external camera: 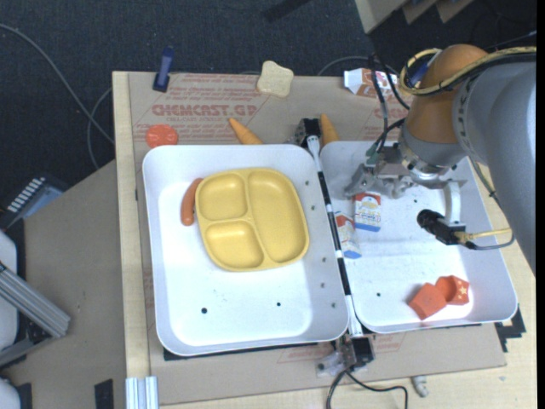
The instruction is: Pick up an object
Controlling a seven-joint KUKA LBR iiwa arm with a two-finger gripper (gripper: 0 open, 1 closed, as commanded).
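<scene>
small carton [368, 212], white with red and blue print, is seen lying flat in the right bin [477, 309], toward that bin's upper left part. the carton is taken as the landmark for every place given below.

camera view: the gripper [381, 177] is seen just above the carton in the picture, at the end of the grey arm [502, 109] with its orange band [443, 92], which is seen up and to the right of the carton. whether the gripper is spread or pressed together cannot be told, since its metal parts are blurred together. nothing can be made out held in it, and whether it touches the carton cannot be told.

a second small packet [344, 226] is seen just left of the carton, against the bin's left wall. orange blocks [438, 295] are seen below and to the right of the carton, well apart from it. a yellow divided plate [251, 217] is seen to the left of the carton, in the left bin [247, 322], with a red sausage [188, 203] touching the plate's far side. a slice of bread [275, 78] is seen on the bench, up and to the left of the carton.
</scene>
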